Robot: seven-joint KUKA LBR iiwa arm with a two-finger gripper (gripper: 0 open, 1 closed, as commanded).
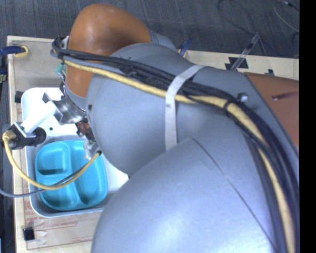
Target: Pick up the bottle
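The grey arm (200,141) with its orange band (102,36) takes up most of the camera view and covers the right bin and much of the left one. Its wrist reaches down over the left bin (31,96). The gripper (88,140) hangs at the upper right edge of a blue divided tray (63,175), mostly hidden under the arm's body. A white mount (39,115) with a black cable end (26,137) sticks out to the left of the wrist.
The blue tray lies in the front part of the left bin, whose white floor shows behind it. A yellow cable (52,183) loops across the tray. Blue clamps (10,50) sit on the bench's far left edge.
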